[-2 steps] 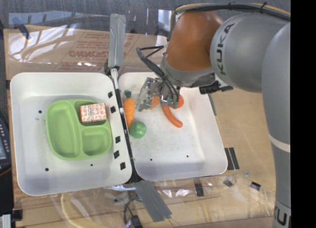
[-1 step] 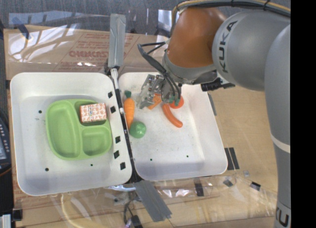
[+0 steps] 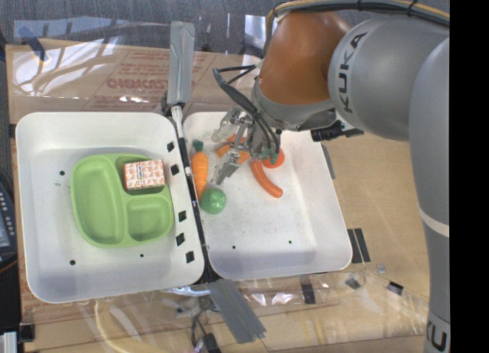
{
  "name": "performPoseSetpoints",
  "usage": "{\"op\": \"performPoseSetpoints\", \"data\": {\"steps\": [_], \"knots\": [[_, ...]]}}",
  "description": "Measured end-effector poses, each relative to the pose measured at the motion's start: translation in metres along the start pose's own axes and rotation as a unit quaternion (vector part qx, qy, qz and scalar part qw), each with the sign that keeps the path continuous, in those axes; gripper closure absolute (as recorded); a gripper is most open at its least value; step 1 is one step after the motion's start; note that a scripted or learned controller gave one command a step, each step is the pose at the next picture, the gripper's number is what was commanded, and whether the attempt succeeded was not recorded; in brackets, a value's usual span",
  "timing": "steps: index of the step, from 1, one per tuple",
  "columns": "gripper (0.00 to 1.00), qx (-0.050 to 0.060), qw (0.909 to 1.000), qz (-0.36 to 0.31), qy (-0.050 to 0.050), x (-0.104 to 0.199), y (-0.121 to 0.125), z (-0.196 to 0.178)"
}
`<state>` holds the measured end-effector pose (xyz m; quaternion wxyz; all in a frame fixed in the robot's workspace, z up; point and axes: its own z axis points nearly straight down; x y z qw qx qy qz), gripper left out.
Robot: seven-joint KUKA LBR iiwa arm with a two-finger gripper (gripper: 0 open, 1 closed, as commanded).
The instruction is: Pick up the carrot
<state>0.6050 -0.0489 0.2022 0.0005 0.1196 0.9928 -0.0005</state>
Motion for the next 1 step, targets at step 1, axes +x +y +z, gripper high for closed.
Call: {"op": "performPoseSetpoints", "data": {"steps": [1], "knots": [[0.00, -0.004, 0.9968, 0.079, -0.010, 0.0032, -0.0513, 0.0843]]}}
